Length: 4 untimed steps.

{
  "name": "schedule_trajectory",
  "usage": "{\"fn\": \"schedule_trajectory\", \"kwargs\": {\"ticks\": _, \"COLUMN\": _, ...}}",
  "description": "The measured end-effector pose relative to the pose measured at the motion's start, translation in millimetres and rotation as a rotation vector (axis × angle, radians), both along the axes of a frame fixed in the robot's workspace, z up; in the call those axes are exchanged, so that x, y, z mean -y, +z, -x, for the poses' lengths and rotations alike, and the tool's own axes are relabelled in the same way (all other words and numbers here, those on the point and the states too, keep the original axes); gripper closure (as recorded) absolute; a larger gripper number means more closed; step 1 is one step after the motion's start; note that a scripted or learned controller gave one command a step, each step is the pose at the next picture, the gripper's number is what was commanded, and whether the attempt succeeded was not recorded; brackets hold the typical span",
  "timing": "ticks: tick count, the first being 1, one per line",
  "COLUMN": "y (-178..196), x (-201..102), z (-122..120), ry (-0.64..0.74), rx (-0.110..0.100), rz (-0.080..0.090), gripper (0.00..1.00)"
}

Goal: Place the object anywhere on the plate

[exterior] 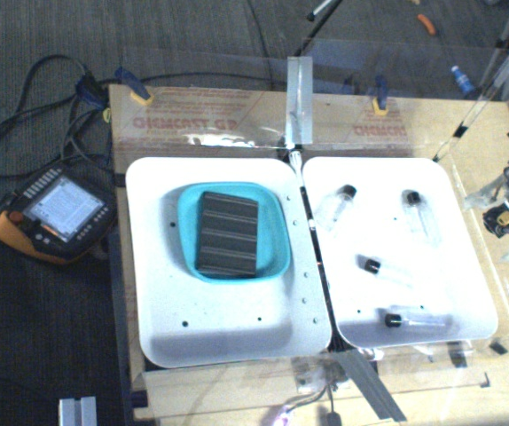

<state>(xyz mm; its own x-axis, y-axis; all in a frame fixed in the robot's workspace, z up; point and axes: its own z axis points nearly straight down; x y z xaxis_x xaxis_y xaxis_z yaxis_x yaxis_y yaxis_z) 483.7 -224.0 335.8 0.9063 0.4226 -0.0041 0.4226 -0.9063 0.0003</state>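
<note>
- The dark ribbed block (229, 233) already lies on the teal plate (276, 242), centre of the left bin (157, 318).
- Clear tubes (410, 319) lie scattered from 12 to 6 o'clock in the right bin (467, 264); being transparent, they risk a mistaken, slipping pick.
- The gripper's state: cannot tell.

Clear tubes (418, 216) in right bin (467, 238) nearly lost against white, plate (277, 238) centre covered by dark ridged block (228, 233)

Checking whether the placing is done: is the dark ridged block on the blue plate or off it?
On it. The dark ridged block lies flat inside the blue plate, whose rim shows all round it.
</note>
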Motion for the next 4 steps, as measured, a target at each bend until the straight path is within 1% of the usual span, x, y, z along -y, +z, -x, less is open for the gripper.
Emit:
{"fn": "schedule_trajectory", "kwargs": {"ticks": 1, "y": -65.7, "x": -0.3, "z": 0.5, "ry": -0.104, "rx": -0.001, "rz": -0.001, "gripper": 0.0}}
{"fn": "schedule_trajectory", "kwargs": {"ticks": 2, "y": -74.3, "x": -0.6, "z": 0.6, "ry": -0.159, "rx": -0.003, "rz": -0.003, "gripper": 0.0}}
{"fn": "schedule_trajectory", "kwargs": {"ticks": 3, "y": -72.8, "x": -19.2, "z": 0.2, "ry": -0.231, "rx": -0.002, "rz": -0.003, "gripper": 0.0}}
{"fn": "schedule_trajectory", "kwargs": {"ticks": 4, "y": -89.0, "x": -17.1, "z": 0.9, "ry": -0.237, "rx": -0.002, "rz": 0.0, "gripper": 0.0}}
